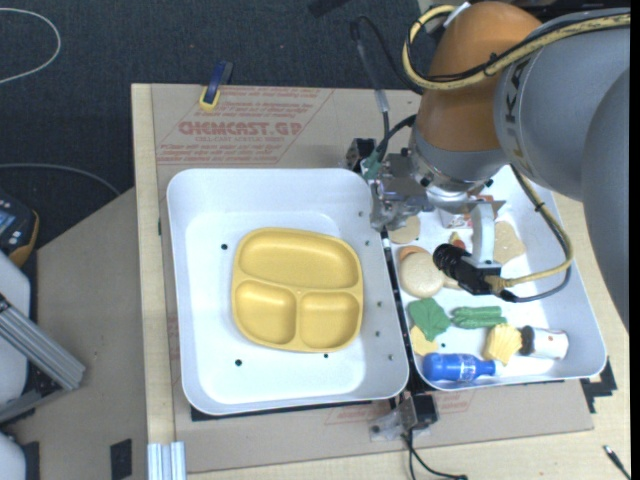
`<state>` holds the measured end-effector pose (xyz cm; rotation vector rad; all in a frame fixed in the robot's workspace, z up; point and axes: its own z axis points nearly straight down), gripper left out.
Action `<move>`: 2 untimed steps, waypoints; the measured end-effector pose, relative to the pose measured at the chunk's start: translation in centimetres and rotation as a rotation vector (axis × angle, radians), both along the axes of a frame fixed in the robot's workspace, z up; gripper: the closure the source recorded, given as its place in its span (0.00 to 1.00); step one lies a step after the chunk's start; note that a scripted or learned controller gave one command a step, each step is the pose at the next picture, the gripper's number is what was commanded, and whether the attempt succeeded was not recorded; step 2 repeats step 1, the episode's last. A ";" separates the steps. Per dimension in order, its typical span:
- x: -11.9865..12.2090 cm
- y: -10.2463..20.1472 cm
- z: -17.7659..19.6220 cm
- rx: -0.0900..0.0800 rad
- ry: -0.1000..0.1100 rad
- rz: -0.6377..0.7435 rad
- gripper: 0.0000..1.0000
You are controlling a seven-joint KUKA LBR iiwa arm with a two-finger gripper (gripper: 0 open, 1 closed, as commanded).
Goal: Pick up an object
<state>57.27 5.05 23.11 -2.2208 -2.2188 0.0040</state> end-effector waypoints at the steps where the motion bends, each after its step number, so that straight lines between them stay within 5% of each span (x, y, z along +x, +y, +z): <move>1: 0.3 -0.4 -0.8 0.000 0.001 0.000 1.00; 2: 0.3 -0.4 -0.8 0.000 0.001 0.000 1.00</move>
